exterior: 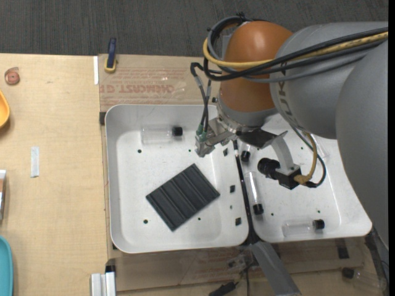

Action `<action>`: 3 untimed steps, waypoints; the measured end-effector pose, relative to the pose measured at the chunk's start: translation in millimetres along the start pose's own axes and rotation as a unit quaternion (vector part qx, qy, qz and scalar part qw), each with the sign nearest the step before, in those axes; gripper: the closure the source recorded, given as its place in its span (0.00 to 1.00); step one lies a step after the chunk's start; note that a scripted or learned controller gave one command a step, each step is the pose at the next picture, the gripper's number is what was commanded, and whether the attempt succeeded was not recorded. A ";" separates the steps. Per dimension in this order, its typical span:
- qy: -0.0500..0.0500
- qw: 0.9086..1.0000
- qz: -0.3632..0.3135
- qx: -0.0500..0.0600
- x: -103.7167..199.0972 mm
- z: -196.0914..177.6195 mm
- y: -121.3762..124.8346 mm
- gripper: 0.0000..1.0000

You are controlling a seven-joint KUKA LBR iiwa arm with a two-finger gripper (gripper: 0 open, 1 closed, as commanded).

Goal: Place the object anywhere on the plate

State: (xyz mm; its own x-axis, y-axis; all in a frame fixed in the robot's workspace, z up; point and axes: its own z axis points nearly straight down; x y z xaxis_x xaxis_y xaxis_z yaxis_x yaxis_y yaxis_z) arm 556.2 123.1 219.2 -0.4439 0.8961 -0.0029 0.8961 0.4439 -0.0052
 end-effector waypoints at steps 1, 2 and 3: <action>0.001 0.993 -0.114 -0.002 -38.8 -30.9 -62.3 1.00; 0.001 0.981 -0.195 -0.002 -17.9 -3.6 -23.5 1.00; 0.000 0.958 -0.288 -0.003 -22.5 -73.4 -57.0 1.00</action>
State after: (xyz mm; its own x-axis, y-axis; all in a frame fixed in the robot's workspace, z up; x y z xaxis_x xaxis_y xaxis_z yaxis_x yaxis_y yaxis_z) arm 515.3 78.0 293.0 -0.8646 0.5025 -0.0023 0.5025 0.8646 0.0002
